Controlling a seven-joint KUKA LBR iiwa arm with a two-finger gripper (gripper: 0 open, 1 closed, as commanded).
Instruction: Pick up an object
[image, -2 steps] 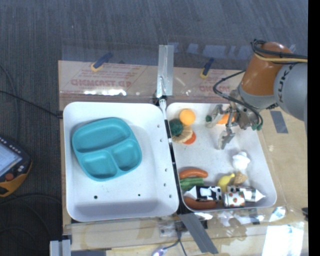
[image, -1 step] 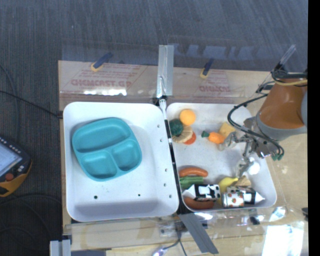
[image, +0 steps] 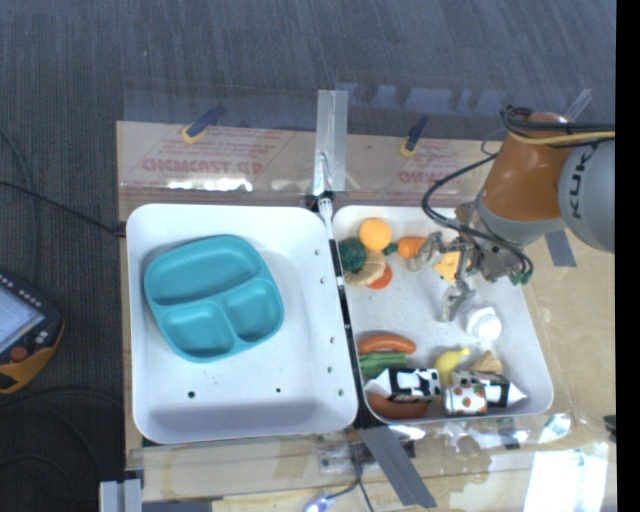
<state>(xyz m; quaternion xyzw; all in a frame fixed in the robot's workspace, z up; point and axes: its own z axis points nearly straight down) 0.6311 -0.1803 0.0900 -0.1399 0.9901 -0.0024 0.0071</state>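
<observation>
My gripper (image: 457, 297) hangs low over the upper right part of the right bin (image: 525, 300), under the orange band of the arm (image: 520, 180). A yellow wedge (image: 449, 264) lies just up and left of it, and a white round piece (image: 485, 324) lies just down and right. An orange ball (image: 375, 234), a green piece (image: 352, 255) and a small orange piece (image: 410, 246) sit at the bin's upper left. Nothing shows in the gripper's grasp.
Along the right bin's front lie a red sausage (image: 386, 344), a yellow piece (image: 452, 360), a black-and-white block (image: 415, 382) and a red-and-white can (image: 470, 397). The left bin (image: 160, 400) holds a teal divided plate (image: 212, 296). Cables run beside the wrist.
</observation>
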